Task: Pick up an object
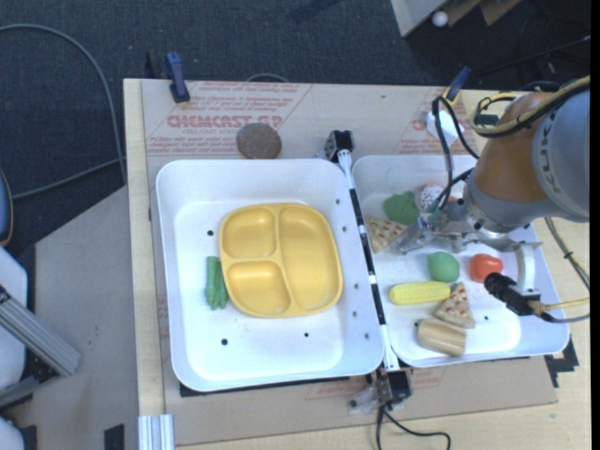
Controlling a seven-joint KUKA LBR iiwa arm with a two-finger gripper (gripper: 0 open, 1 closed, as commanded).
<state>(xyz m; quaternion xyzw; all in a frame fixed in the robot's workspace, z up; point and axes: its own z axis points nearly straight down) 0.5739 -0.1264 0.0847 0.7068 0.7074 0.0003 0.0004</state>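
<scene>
Reaching in from the right, the arm (539, 157) bent low over the right bin (525, 345), its gripper (422, 237) among smooth plastic foods — whether the claw was apart or together, I cannot tell. Nearby lay a green ball (443, 267), red tomato (486, 266), knobbly corn (419, 293), pizza wedge (456, 307) and bread roll (441, 337). A glossy yellow three-part plate (279, 258) sat in the left bin (178, 204), a green pod (217, 282) beside it.

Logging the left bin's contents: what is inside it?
The left bin holds a yellow divided plate, its three compartments bare, and a green pod-shaped toy lying beside the plate's left edge. Anything beneath the plate is covered.
</scene>
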